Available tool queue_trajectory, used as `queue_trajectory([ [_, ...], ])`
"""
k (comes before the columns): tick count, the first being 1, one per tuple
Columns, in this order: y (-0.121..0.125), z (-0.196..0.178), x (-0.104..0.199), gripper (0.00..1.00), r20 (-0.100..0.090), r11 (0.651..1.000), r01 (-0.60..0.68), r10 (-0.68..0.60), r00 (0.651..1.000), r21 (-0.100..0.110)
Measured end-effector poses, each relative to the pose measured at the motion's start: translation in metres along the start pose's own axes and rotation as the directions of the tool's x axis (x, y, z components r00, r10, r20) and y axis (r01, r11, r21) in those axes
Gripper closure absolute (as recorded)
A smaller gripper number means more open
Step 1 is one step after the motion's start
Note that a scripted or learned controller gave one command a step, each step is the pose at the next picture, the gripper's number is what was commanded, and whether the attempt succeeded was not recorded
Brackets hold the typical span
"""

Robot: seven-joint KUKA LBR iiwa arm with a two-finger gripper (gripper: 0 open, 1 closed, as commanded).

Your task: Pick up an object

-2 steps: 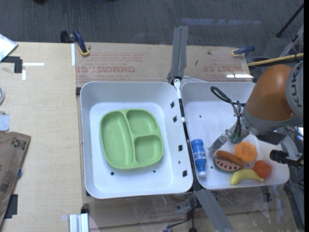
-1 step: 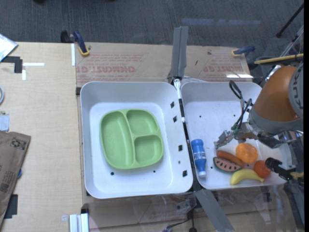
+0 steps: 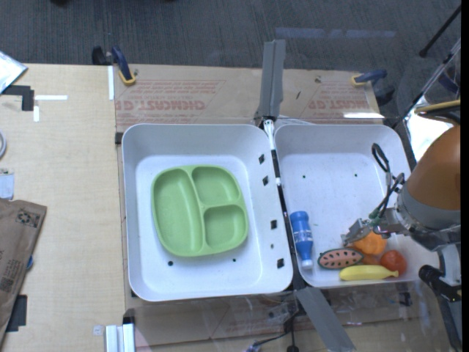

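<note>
Bench, two white bins: gripper (image 3: 359, 232) low in the right bin (image 3: 330, 160).
Orange (image 3: 372, 243) sits just beside it toward the front corner (banana (image 3: 366, 273) lies crosswise below); finger state: cannot tell.

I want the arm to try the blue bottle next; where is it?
The blue bottle lies in the right bin, along its left wall near the front, just left of the toy fruit.

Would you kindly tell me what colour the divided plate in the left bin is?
Light green; the divided plate shows best in the camera view.
</note>
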State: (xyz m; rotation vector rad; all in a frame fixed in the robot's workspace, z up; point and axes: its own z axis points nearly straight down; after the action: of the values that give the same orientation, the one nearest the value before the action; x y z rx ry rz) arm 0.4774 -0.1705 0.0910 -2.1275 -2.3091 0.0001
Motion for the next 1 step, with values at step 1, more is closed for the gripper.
queue_trajectory([
  [1,0.0008,-0.0082,0.0000,1.00,-0.001,1.000,-0.001,0.001,1.000,0.000],
])
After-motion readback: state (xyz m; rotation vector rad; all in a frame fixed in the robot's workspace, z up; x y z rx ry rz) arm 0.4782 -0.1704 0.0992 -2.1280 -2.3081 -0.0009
